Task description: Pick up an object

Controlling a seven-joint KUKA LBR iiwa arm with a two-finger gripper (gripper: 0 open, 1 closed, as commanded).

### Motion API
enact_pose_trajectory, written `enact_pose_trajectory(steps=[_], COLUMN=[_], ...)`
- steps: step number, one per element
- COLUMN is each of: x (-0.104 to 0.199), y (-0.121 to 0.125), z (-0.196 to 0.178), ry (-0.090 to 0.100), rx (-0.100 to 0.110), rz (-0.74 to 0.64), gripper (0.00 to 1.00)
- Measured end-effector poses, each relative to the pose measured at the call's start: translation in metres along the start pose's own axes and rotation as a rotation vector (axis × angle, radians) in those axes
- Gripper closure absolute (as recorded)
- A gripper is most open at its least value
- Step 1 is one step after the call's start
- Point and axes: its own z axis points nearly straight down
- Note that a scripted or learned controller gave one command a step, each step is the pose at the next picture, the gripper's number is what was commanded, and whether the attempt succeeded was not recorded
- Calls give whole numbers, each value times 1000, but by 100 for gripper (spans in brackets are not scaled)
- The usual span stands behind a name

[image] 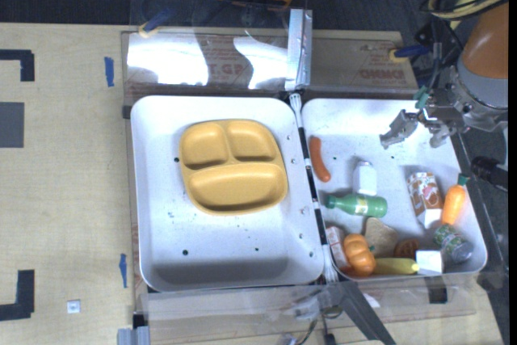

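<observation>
- Camera view: the gripper point(418, 128) is seen above the upper right part of the right bin point(347, 115), its fingers spread apart and nothing held between them.
- Below it, on the bin floor, a green bottle point(358, 205) is laid flat, with a red sausage point(320, 158) to its upper left.
- A carrot point(454, 204) is seen near the right wall.
- A yellow divided plate point(233, 165) is placed in the left bin point(153, 198).
</observation>
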Motion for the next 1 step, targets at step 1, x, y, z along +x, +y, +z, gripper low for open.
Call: enact_pose_trajectory(steps=[1], x=[35], y=[37], z=[100], ry=[0], rx=[-1], rz=[-139], gripper=[0])
